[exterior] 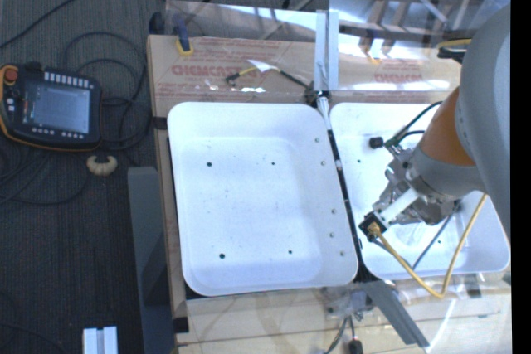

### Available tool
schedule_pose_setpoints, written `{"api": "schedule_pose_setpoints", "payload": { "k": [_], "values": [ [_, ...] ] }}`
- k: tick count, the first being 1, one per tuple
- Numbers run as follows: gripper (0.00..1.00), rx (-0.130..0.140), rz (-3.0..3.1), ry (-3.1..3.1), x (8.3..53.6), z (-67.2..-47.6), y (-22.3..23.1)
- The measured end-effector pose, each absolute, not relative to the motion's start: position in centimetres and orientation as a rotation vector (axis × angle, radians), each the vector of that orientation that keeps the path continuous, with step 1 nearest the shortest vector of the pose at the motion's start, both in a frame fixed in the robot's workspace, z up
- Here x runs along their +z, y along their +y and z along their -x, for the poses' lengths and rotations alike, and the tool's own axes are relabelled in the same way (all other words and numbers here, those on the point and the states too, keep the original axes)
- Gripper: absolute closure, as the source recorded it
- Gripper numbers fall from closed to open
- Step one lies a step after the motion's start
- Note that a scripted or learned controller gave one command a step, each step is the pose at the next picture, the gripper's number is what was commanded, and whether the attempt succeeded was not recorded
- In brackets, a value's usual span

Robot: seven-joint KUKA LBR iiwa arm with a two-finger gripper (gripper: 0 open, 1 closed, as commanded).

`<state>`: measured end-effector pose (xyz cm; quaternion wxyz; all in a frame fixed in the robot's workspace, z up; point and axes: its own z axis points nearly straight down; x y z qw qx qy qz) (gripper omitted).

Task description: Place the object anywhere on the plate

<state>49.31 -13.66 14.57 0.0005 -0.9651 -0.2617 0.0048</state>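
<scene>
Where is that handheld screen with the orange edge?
The handheld screen lies on the carpet at the camera view's left, left of the left bin.

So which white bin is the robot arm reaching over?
The bin on the picture's right: the grey arm with its orange band hangs over it. The bin on the left has no arm above it.

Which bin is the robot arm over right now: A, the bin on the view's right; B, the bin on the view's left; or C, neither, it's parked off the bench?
A: the arm, orange band and all, reaches in above the right-hand bin, not the left-hand bin.
</scene>
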Motion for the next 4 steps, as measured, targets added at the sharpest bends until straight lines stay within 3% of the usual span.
{"api": "schedule_pose_setpoints", "payload": {
  "k": [1,2,3,4],
  "values": [
    [1.0,0.015,3.058,-0.713,17.0,-48.2,-20.5],
    [1.0,-0.005,3.109,-0.487,9.1,-52.1,-10.5],
    [1.0,-0.017,3.132,-0.364,9.0,-59.4,-9.9],
    [1.0,0.013,3.121,-0.37,15.8,-55.9,-12.3]
  ]
}}
